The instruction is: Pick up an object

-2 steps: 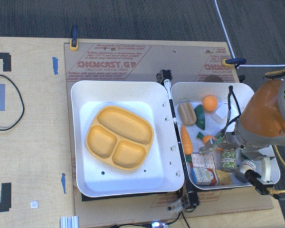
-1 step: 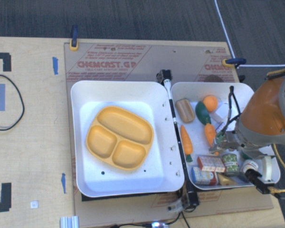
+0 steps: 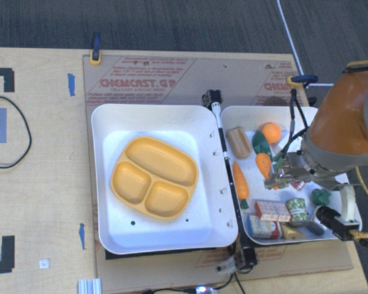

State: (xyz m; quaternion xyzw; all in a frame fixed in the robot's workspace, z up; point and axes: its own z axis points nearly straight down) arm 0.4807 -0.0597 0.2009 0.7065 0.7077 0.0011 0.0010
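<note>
My gripper [image 3: 276,177] hangs low over the middle of the right bin [image 3: 253,116], with the orange-banded arm coming in from the right. Just left of it lies a short carrot [image 3: 263,163]. A long orange carrot [image 3: 240,180] lies along the bin's left wall. Farther back are a brown cylinder [image 3: 238,141], a green piece [image 3: 260,143] and an orange ball [image 3: 270,131]. Toward the front sit a red box [image 3: 271,210], a small printed can [image 3: 296,209] and a colourful carton [image 3: 262,226]. A small green object [image 3: 321,196] lies under the arm's edge.
The left bin [image 3: 110,225] holds a yellow divided plate [image 3: 154,176]. A black clamp [image 3: 213,97] sits at the back between the bins. The bench's left part carries a black cable [image 3: 21,133] and blue tape marks.
</note>
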